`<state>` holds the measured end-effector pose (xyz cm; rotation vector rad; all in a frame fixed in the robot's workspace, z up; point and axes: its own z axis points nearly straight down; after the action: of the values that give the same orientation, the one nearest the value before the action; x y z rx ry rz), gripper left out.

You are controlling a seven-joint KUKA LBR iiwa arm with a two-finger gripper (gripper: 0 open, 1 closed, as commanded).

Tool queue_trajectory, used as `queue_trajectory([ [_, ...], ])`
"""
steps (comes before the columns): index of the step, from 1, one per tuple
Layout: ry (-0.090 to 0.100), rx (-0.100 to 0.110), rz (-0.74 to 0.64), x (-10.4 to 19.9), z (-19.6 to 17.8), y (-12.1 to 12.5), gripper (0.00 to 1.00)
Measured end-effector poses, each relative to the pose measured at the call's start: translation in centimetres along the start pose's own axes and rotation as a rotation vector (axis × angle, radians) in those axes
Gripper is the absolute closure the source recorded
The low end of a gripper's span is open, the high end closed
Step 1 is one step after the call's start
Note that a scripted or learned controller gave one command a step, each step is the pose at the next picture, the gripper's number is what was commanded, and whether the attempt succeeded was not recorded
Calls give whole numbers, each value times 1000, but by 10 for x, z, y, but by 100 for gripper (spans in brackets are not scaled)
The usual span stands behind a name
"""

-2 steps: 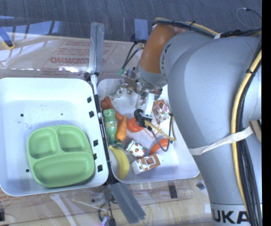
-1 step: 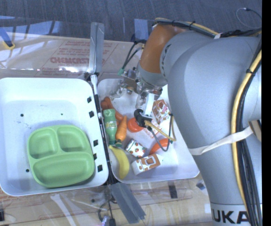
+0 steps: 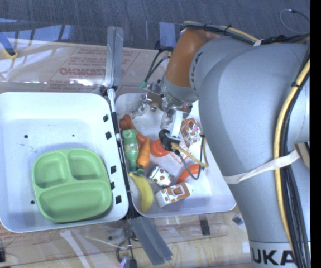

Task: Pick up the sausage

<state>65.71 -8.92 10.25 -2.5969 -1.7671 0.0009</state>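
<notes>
A reddish-brown piece that looks like the sausage (image 3: 125,121) lies at the far left of the right bin (image 3: 219,197), against the wall between the two bins, partly under other food. My gripper (image 3: 156,108) hangs low over the far end of that bin, a little to the right of the sausage. The grey arm and its orange band (image 3: 183,54) cover the bin's right side. Nothing can be seen held by the gripper.
Packed in the right bin are a green bottle (image 3: 129,145), a carrot (image 3: 143,153), a banana (image 3: 144,192), an orange-capped bottle (image 3: 166,152) and small printed cartons (image 3: 174,193). The left bin (image 3: 15,116) holds a green divided plate (image 3: 71,185).
</notes>
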Motion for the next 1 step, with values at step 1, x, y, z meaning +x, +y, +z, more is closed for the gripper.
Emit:
queue_trajectory([
  [1,0,0,0,0,0,0,0],
])
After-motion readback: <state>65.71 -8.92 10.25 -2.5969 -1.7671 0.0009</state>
